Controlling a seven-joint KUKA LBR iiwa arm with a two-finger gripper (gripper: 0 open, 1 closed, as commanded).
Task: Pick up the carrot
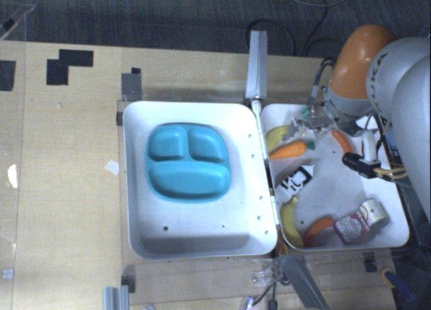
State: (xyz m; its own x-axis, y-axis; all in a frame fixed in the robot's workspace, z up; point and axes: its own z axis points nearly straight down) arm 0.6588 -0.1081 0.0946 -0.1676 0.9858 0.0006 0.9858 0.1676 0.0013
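A yellow banana (277, 137), a black-and-white card (294, 180) and a small red-and-white carton (361, 220) crowd the right-hand white bin (397, 234), where the tapered orange carrot (289, 151) lies near the left wall, just beside the grey arm's two-finger gripper (311, 125); its grip cannot be told.

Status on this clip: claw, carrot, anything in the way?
Claw low in right bin, just above carrot. Carrot lying by left wall, not held. Yellow item crowds it.
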